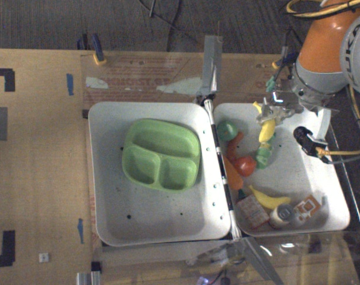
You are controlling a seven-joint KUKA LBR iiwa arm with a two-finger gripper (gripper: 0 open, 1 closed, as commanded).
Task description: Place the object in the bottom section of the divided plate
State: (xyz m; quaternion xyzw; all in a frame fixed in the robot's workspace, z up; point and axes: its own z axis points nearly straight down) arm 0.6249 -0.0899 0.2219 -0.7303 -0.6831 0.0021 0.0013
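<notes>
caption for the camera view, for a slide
Gripper over the right bin with a yellow object at its tip; green divided plate waits left.

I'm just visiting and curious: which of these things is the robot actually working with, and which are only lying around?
Part of the job:
- green divided plate in the left bin
- gripper
- yellow toy just under it

Lying about in the right bin:
- tomato
- banana
- small cartons
- green pepper

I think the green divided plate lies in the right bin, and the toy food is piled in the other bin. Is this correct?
Not quite. The camera view shows the green divided plate in the left bin, not the right one. The toy food, such as the banana and the tomato, is in the right bin, where the gripper is.
</notes>
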